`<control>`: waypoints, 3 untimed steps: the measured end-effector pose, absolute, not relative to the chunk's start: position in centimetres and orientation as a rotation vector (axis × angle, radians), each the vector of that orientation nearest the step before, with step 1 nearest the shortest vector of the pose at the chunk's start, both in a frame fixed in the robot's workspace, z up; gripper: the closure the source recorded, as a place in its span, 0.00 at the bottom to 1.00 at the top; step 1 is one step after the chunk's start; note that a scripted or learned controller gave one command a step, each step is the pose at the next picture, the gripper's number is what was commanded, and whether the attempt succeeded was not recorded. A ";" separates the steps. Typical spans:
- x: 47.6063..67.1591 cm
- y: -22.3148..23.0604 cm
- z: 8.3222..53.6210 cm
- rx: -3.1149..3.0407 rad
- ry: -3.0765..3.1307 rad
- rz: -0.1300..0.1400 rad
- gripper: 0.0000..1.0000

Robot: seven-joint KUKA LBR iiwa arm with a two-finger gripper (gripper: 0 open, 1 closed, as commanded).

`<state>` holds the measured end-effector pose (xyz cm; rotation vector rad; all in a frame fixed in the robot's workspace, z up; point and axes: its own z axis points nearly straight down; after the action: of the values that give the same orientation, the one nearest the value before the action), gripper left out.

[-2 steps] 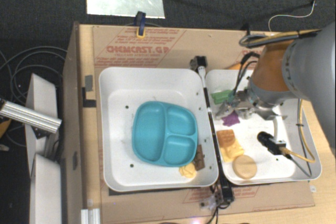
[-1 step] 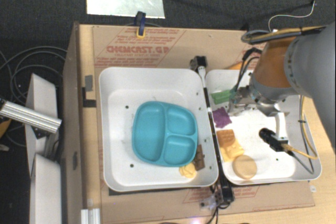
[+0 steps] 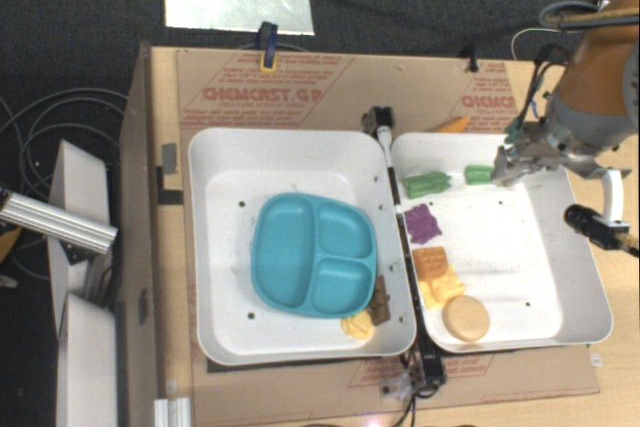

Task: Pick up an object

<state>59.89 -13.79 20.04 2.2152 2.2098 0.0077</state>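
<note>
Green pieces lie near the far edge of the right bin (image 3: 570, 245): a larger green object (image 3: 427, 183) and a smaller green block (image 3: 478, 175) just beside the pincer (image 3: 503, 170). Whether the pincer is spread or closed, or grips anything, cannot be told, its tips being too small and blurred

"CHEMCAST GP" on brown board (image 3: 262, 95)

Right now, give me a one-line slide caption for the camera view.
KUKA arm's gripper poised over a small green piece in the right bin; blue divided plate in the left bin.
</note>
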 end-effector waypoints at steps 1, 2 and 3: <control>56.1 -8.8 21.5 2.213 2.229 0.004 1.00; 56.1 -9.1 21.4 2.216 2.224 0.003 0.00; 58.4 -9.2 8.2 2.218 2.219 0.008 0.00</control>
<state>58.44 -9.24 8.21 2.2177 2.2195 0.0076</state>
